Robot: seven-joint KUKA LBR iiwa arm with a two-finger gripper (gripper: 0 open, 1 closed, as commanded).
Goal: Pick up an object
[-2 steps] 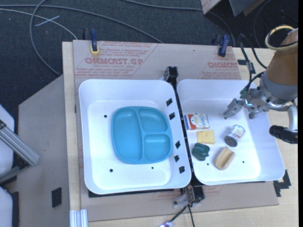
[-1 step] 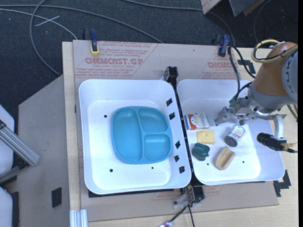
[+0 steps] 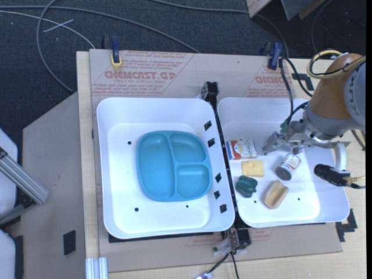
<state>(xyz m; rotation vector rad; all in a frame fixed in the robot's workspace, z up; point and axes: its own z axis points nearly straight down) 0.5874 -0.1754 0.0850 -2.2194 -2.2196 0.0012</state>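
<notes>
Arm reached from right into right bin (image 3: 325, 214). Tool (image 3: 289, 146) hung low over small grey can (image 3: 287, 166), just above it; whether tool was wide or narrow, cannot tell. Can lay tilted on bin floor, near yellow block (image 3: 252, 168) and tan roll (image 3: 275, 194), green piece (image 3: 246, 185) a little apart. Good grasp probably needed centring over can, straight descent, no push against neighbours. Blue tray (image 3: 174, 165) sat in left bin (image 3: 110, 156).

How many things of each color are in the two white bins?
Blue: 1, the divided plate
Green: 1, the small pepper-like toy
Yellow: 1, the cheese-like square
Tan: 1, the bread-like roll
Red and white: 1, the little packet
Silver: 1, the small can
Total: 6
</notes>
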